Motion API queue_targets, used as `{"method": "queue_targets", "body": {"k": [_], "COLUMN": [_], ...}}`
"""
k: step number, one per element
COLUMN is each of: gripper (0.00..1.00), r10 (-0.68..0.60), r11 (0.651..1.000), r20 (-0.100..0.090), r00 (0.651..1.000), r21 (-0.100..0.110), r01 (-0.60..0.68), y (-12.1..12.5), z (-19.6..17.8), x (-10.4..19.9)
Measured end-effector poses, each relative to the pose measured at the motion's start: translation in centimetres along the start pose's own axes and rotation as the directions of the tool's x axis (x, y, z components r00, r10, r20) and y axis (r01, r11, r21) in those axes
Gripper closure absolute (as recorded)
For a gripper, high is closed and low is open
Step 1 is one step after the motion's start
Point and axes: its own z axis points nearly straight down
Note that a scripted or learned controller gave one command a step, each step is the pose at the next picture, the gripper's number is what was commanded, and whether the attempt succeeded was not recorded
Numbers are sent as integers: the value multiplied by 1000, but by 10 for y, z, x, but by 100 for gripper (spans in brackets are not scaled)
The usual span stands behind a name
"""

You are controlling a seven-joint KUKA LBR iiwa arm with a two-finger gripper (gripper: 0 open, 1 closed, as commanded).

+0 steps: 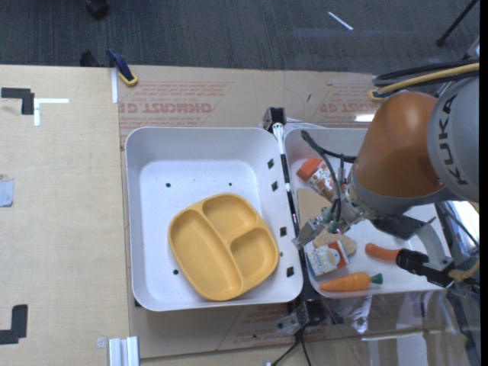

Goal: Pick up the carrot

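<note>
The carrot (347, 283), orange with a small green stub at its right end, lies flat along the near wall of the right bin (335, 132). My gripper (314, 229) hangs low over the left side of that bin, up and left of the carrot and apart from it. The arm's orange band and grey wrist cover much of the bin behind it. Nothing shows in the gripper's grasp.
A yellow divided plate (223, 245) lies in the left bin (145, 204). In the right bin are an orange-and-white packet (316, 173), a small printed pouch (328, 258) just above the carrot, and a second orange piece (381, 252) with a black end.
</note>
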Motion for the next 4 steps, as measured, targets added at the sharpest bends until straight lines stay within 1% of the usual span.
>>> {"method": "queue_targets", "body": {"k": [1,2,3,4], "gripper": [0,0,0,100], "r10": [42,43,140,148], "r11": [999,999,990,989], "r20": [1,1,3,6], "r00": [999,999,990,989], "r21": [1,1,-8,1], "r01": [-42,-43,-140,-148], "y": [32,32,65,63], "z": [0,0,87,82], "x": [63,63,83,80]}}
